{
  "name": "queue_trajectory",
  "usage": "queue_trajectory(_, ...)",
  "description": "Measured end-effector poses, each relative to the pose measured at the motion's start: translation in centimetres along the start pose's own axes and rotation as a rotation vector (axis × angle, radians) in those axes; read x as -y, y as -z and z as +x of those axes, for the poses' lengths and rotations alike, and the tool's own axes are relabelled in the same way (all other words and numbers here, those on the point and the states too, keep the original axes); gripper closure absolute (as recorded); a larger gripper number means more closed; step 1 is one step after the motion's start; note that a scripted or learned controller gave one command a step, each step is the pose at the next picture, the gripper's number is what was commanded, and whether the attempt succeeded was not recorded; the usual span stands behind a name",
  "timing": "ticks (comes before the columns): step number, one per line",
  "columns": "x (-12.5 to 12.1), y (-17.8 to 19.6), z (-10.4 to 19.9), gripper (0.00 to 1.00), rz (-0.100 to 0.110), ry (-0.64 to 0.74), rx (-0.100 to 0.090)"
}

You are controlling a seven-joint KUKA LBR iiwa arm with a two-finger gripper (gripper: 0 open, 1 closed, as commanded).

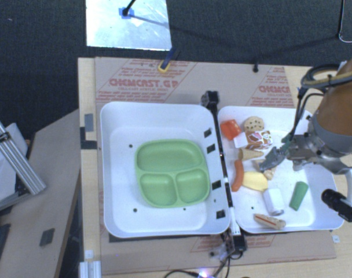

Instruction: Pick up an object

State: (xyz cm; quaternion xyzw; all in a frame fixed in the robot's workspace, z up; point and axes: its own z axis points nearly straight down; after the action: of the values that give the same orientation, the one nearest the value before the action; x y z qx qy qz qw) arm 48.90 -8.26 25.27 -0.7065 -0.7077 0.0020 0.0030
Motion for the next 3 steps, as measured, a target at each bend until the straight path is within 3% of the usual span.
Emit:
queue_trajectory(1, -0.2, 0.4, 0.0, 0.0, -0.009, 0.002, 0.001)
queue_trajectory(3, -0.5, -8.6, -0.3, 0.0, -0.003, -0.001, 0.0)
